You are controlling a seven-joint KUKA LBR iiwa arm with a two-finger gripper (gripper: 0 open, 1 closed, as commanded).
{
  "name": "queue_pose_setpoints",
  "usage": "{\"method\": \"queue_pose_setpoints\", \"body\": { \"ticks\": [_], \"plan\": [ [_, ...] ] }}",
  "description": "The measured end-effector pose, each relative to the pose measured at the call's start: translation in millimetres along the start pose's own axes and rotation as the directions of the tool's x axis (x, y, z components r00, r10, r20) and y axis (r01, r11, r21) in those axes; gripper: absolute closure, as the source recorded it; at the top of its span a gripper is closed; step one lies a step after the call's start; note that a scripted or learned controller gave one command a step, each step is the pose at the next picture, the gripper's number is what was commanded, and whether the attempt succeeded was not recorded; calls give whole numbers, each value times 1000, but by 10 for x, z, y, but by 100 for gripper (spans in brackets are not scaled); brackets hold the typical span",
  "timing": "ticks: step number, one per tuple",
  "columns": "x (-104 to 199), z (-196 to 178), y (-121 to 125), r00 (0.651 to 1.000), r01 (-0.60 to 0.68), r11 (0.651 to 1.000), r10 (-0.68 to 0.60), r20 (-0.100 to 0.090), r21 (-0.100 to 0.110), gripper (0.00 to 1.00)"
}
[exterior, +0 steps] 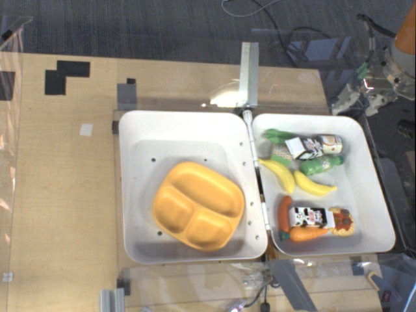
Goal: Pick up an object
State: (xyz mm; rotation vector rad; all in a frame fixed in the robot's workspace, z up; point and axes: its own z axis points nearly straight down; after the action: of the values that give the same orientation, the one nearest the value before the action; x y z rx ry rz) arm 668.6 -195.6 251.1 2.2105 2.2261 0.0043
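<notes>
Whether the jaws are released or clenched cannot be told, since the gripper [372,88] appears as a blurred grey and metal cluster at the upper right, below the arm's orange band [406,39], and nothing can be seen held in it. It hangs beyond the far right corner of the right bin [383,203], outside the rim and well apart from everything inside. All the small things to pick lie in that bin. Along its far side a dark green vegetable [278,135] rests near the divider, and just beside it a can with a black and white label [316,145] lies on its side. A green bottle [320,166] lies close below the can. Two yellow bananas sit in the middle: one banana [277,173] slants down from the divider, and the second banana [314,186] lies just to its right, the two touching or nearly so. Toward the near side, a small carton with a black and white print [307,217] lies flat, with a red piece [285,212] at its left end, an orange carrot [308,234] tight along its near edge, and a red and orange item [344,220] at its right end. The left bin [136,174] holds a yellow divided tray [198,205], slightly turned, sitting near the middle. Both bins rest side by side on the wooden bench [58,194].
</notes>
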Motion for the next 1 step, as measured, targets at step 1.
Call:
{"method": "queue_pose_setpoints", "body": {
  "ticks": [1],
  "plan": [
    [-95, 1, -224, 1000, 27, 1000, -27, 1, 0, 0]
  ]
}}
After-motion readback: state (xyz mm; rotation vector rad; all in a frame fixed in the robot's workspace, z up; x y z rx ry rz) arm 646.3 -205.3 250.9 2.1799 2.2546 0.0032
